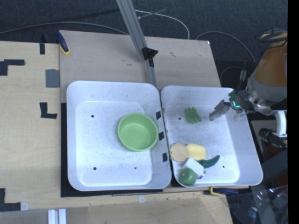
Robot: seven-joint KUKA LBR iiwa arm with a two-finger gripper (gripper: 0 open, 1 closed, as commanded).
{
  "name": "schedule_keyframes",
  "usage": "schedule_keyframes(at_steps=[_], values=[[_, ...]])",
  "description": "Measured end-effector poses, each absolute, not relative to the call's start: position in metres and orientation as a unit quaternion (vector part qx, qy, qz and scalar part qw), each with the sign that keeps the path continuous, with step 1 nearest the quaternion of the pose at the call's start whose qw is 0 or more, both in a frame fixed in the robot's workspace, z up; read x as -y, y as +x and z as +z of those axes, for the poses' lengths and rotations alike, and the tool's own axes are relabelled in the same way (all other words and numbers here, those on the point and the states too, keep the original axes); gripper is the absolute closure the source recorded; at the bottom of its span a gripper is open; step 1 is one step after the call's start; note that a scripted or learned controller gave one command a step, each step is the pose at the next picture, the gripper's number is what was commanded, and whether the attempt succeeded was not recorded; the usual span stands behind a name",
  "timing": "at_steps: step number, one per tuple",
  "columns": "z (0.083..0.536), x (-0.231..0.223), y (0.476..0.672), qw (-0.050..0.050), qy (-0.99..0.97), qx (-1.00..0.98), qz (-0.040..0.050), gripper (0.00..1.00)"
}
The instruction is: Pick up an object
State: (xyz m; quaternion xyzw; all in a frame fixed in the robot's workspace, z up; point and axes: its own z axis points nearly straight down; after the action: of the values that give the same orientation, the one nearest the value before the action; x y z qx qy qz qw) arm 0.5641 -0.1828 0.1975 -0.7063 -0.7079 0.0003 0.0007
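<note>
Nearest the camera, at the front edge of the right bin, a small cluster: green ball in the front corner, white block touching it just behind, dark green pepper-shaped piece to the right of the block. Just behind those, a tan round piece and a yellow piece side by side, touching. All five packed together near the divider between the bins.

Left bin: one green bowl, upright, sitting right of centre, close to the divider.

Further back in the right bin: a ridged green object lying alone on the floor, well apart from the front cluster.

Gripper sits to the right of that ridged object, near it but not touching, low over the back half of the right bin. Arm comes in from the right, orange band visible at the frame edge. Jaws: nothing visible between them; released or clenched, cannot tell at this resolution.

Far side: bare counter behind the bins, a grey pole running diagonally up from the divider, a blue and yellow clamp at the back-left corner, cables on the dark floor beyond.
</note>
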Motion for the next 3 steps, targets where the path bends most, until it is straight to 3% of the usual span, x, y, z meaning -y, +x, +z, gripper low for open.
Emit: schedule_keyframes(at_steps=[2,3], values=[[0.087,0.191,0.563,-0.001,-0.706,0.708,0.0008,0.0],[0.099,0.19,0.563,0.0,-0.706,0.708,0.0007,1.0]])
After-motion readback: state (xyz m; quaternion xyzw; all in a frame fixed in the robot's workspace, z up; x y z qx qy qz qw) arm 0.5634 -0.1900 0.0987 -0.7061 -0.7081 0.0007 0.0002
